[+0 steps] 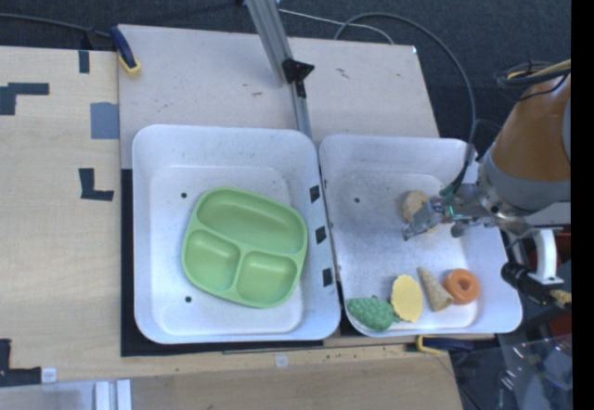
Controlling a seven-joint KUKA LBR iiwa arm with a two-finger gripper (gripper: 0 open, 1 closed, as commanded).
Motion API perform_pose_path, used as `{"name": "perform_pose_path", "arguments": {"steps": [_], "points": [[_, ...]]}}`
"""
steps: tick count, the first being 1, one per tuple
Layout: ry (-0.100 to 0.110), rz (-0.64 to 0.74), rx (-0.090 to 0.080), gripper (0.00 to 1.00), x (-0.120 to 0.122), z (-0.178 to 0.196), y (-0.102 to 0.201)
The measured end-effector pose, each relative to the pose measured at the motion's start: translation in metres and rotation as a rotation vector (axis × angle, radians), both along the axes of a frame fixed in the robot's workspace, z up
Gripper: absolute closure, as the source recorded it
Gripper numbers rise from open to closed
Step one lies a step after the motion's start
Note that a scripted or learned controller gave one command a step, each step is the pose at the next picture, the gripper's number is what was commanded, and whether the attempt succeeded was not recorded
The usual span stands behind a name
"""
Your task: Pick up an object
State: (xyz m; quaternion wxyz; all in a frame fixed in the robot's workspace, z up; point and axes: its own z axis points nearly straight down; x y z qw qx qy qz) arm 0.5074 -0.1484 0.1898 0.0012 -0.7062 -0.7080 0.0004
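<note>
A divided plate lay in the left bin. In the right bin, a broccoli piece, a chip-like piece, a cone and a doughnut lined the near edge; a roundish lump sat farther back.

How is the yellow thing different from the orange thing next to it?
The yellow piece is a flat oval with no hole; the orange ring is round with a hole in its middle. The yellow piece is larger than the orange ring. Both lie in the right bin, along its near edge.
</note>
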Motion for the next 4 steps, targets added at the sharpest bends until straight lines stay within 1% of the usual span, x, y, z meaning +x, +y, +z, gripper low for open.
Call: {"name": "perform_pose_path", "arguments": {"steps": [1,2,3,4], "points": [[0.0,-0.001,0.0,0.0,0.0,0.0,0.0],[0.006,-0.002,0.0,0.0,-0.011,-0.058,-0.002],[-0.001,-0.002,-0.002,0.0,-0.011,-0.101,-0.002],[-0.001,-0.001,0.0,1.0,-0.011,-0.091,-0.001]]}}
